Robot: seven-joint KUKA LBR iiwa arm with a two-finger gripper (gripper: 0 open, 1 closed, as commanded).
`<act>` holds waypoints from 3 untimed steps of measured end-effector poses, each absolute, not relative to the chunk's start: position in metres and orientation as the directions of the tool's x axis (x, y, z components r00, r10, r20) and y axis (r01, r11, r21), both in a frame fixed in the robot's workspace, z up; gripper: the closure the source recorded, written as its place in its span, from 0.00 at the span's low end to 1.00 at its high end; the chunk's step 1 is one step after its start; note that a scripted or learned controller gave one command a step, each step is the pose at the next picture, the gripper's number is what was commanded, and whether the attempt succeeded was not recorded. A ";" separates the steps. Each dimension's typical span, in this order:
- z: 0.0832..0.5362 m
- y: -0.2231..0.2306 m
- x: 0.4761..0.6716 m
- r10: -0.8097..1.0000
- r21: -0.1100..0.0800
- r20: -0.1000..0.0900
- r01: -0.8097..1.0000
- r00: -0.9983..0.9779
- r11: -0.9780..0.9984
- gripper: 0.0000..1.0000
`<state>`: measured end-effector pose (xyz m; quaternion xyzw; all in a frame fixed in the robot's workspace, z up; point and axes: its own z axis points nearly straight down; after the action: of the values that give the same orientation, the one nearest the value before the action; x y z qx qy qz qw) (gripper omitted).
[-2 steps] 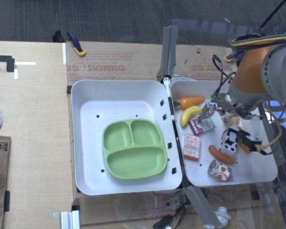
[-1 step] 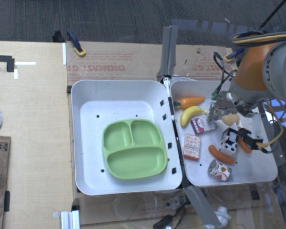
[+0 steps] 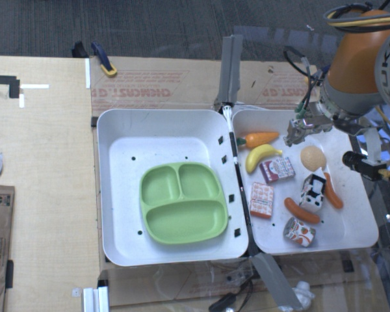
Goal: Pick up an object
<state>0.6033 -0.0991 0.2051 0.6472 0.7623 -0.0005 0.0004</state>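
Apparently light and rigid, the banana (image 3: 262, 156) suited a mid-body grasp; fingers (image 3: 294, 134) state could not be determined

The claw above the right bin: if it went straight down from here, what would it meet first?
Probably the bare bin floor. The claw hangs between the carrot and the beige egg, with the banana just left. Depth is unclear from this slanted view.
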 end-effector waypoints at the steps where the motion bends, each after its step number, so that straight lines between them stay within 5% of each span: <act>1: 0.205 -0.099 0.603 0.987 -0.001 -0.001 0.987 -0.162 0.162 0.00; 2: 0.092 -0.111 0.612 0.976 0.000 -0.001 0.976 -0.219 0.219 0.00; 3: 0.101 -0.113 0.612 0.976 0.000 -0.002 0.976 -0.216 0.216 1.00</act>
<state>0.6117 -0.1128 0.1012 0.6263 0.7796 -0.0004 0.0007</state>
